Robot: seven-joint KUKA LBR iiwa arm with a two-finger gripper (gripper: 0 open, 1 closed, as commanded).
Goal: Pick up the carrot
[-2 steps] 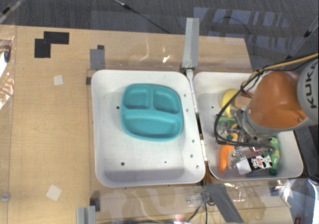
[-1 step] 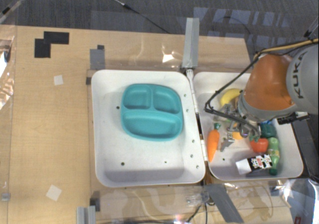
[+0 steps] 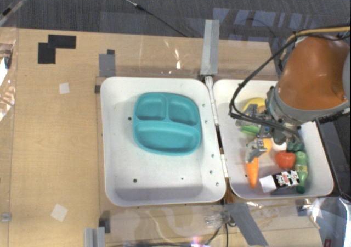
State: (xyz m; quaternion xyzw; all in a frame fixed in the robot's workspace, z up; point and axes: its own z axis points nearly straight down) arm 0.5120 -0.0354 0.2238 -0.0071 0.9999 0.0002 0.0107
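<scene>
1. The carrot (image 3: pixel 252 172) lies in the right bin (image 3: pixel 323 185), near its front-left corner.
2. The jaws (image 3: pixel 256 149) hang just above its top end; I cannot tell whether they are spread.

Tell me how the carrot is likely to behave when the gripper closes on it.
The carrot looks like a smooth, tapered toy, so it is probably stiff and light, but may slip from the gripper toward its narrow tip. Lying flat in the right bin beside the tomato, it could roll if nudged.
</scene>
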